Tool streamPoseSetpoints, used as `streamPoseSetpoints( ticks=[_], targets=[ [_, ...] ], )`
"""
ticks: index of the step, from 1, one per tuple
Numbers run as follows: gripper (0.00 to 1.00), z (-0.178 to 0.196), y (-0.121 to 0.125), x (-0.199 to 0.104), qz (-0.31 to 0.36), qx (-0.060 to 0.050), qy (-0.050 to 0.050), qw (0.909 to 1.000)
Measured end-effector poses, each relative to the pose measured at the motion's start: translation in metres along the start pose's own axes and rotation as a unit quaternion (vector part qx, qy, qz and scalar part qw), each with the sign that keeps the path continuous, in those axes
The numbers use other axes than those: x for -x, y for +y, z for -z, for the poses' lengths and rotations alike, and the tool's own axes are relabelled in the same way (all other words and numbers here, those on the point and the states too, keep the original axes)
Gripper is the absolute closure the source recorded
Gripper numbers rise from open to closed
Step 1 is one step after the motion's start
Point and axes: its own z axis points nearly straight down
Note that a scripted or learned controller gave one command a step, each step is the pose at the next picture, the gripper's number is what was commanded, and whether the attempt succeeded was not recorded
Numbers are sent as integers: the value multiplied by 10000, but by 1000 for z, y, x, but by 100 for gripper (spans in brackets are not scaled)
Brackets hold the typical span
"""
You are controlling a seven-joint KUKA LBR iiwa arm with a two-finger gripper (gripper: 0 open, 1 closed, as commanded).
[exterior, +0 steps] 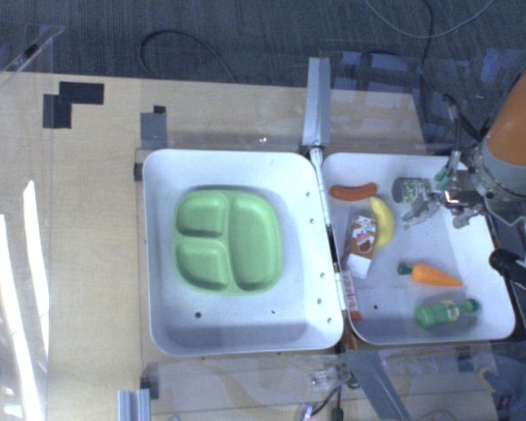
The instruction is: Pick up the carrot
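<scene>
The carrot (436, 276) lies in the right bin (482, 253), orange with a small green stub at its left end, pointing right. My gripper (439, 217) hangs over the upper right part of that bin, above and slightly right of the carrot and apart from it. Its two silver fingers (419, 211) stand spread, open, with only bare bin floor between them.
In the right bin are also a red sausage (354, 191), a banana (383, 222), a small carton (361, 237), a tin can (409, 189) next to the gripper, and a green bottle (443, 312) just below the carrot. The left bin (162, 261) holds a green divided plate (228, 240).
</scene>
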Motion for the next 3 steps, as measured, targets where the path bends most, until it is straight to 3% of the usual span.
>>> streamPoseSetpoints(
  ticks=[1,2,3],
  targets=[
    [0,-142,-40,40,-125,26,-7,9999],
    [100,-130,-38,39,-116,43,-3,9999],
    [100,-41,-54,15,-95,13,-3,10000]
  ],
)
